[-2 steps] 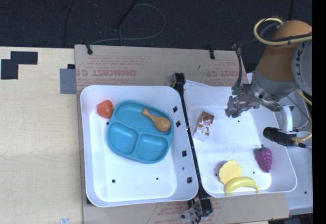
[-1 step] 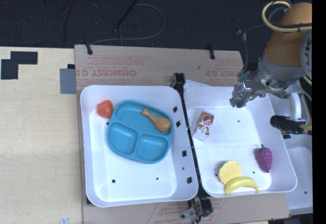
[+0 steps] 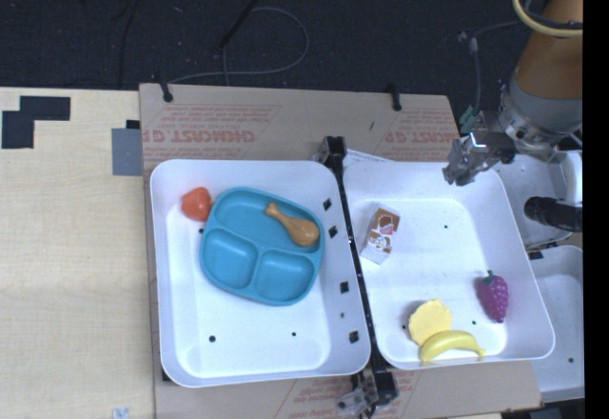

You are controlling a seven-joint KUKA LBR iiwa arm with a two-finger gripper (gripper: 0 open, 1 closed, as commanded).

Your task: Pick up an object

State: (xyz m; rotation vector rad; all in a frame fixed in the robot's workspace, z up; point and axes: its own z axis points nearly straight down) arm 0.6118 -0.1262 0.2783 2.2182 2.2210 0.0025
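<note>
One banana (image 3: 450,345) — one grape bunch (image 3: 493,296), one carton (image 3: 381,234)

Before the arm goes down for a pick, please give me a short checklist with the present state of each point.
1. Gripper above right bin, at its far corner: ok.
2. Fingers open: cannot tell.
3. Gripper holding nothing: cannot tell.
4. Small carton lies apart from other items: ok.
5. Toy grapes free of neighbours: ok.
6. Banana separate: not ok, it touches the yellow piece.
</note>
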